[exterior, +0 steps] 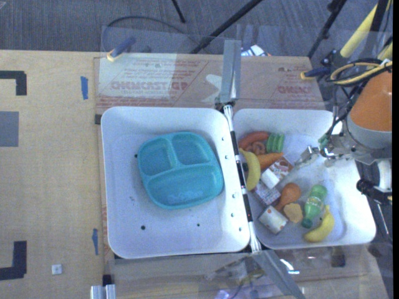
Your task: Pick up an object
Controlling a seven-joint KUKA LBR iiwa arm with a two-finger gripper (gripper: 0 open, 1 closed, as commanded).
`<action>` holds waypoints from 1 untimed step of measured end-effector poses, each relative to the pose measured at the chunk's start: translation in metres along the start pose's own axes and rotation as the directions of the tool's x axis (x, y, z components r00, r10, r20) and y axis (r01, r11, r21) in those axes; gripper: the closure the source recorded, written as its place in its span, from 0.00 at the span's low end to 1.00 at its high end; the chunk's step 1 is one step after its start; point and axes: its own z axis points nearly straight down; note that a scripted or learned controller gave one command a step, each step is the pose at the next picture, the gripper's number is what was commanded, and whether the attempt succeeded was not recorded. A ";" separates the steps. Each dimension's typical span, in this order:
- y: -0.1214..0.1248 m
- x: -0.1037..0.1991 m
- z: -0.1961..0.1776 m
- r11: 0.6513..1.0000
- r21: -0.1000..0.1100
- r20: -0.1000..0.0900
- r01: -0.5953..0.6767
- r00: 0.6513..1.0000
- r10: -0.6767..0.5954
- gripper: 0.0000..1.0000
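The right bin (349,229) holds several toy foods. Along its left wall lie a yellow banana (252,169), an orange-red sausage shape (254,139) and a green piece (275,142). In the middle sit a small white carton (273,175) and an orange round piece (288,194). A white can (272,218), a green bottle (313,203) and a second banana (322,227) lie near the front. My gripper (307,156) hangs over the bin's back right part, reaching in from the right, just right of the carton. I see nothing held in it.
The left bin (124,229) holds a blue divided plate (179,169). A metal divider (240,179) runs between the bins. Cables and the arm's orange band (374,104) crowd the right edge. A cardboard sheet (162,80) lies behind the bins.
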 end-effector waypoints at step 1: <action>-0.002 -0.004 -0.005 1.000 0.008 0.008 -0.001 1.000 0.001 1.00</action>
